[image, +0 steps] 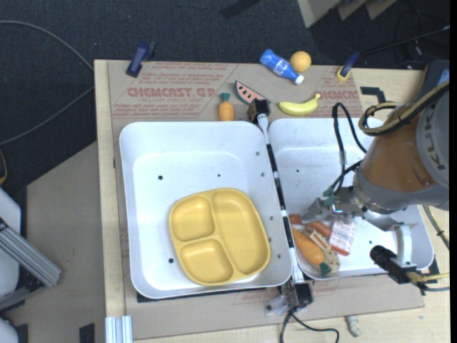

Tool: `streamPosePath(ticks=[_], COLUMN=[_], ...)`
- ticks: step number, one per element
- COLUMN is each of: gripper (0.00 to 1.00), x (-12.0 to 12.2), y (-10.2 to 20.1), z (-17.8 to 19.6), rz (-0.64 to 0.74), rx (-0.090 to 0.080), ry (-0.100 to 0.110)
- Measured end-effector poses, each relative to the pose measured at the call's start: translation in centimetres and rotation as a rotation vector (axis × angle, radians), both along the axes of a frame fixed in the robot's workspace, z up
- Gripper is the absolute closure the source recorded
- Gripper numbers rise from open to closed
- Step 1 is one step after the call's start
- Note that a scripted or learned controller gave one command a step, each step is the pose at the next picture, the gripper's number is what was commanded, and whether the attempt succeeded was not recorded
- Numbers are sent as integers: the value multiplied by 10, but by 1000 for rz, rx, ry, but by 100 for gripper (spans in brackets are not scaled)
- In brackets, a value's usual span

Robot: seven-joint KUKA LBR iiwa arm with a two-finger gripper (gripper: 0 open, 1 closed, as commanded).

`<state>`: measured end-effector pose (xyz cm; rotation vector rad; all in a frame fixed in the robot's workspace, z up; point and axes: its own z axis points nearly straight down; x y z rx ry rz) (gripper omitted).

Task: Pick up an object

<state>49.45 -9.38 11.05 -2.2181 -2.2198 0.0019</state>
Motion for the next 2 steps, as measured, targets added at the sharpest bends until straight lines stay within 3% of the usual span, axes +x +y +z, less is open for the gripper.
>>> streamPosePath(ticks=[1, 2], gripper=[0, 0], x=[-7, 62], y=[-58, -33], z=[-25, -26], rz=[-3, 1], rx=[-5, -1], ry=[-7, -4])
